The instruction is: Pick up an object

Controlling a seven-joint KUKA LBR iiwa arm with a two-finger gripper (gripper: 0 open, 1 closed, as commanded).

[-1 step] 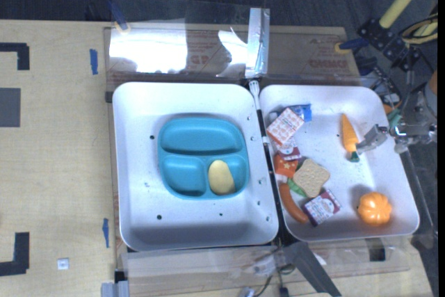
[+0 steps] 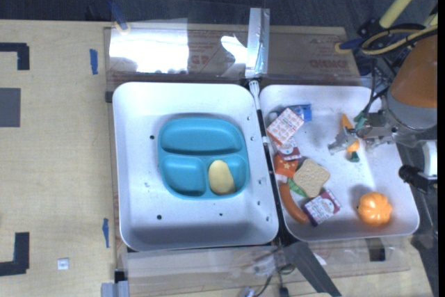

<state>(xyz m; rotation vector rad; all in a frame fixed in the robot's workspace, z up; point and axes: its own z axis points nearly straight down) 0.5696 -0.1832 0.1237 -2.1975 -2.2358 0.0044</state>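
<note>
In the right bin (image 2: 389, 97), near its right wall, the gripper (image 2: 350, 142) hangs low over the white floor, its grey arm (image 2: 414, 90) with the orange band entering from the right; whether the fingers are spread or closed cannot be told. A small orange-and-green object (image 2: 347, 124), too small to name, lies just beside the gripper, and contact cannot be judged. Lower right corner: one small orange pumpkin (image 2: 375, 209), round, no clear long axis. Along the left wall: one red-and-white packet (image 2: 285, 127), print unreadable; one blue packet (image 2: 300, 111) behind it; one slice of brown bread (image 2: 311, 177); one orange carrot-like piece (image 2: 292, 205), long axis running from upper left to lower right; one second red-and-white packet (image 2: 321, 206), writing illegible. Left bin (image 2: 132, 149): one blue divided tray (image 2: 198, 135), with a yellow lemon-like item (image 2: 221, 177) in its lower right compartment, long axis roughly upright in view. Behind the bins, a cardboard panel (image 2: 320, 52) bears red lettering, too blurred to read.
</note>
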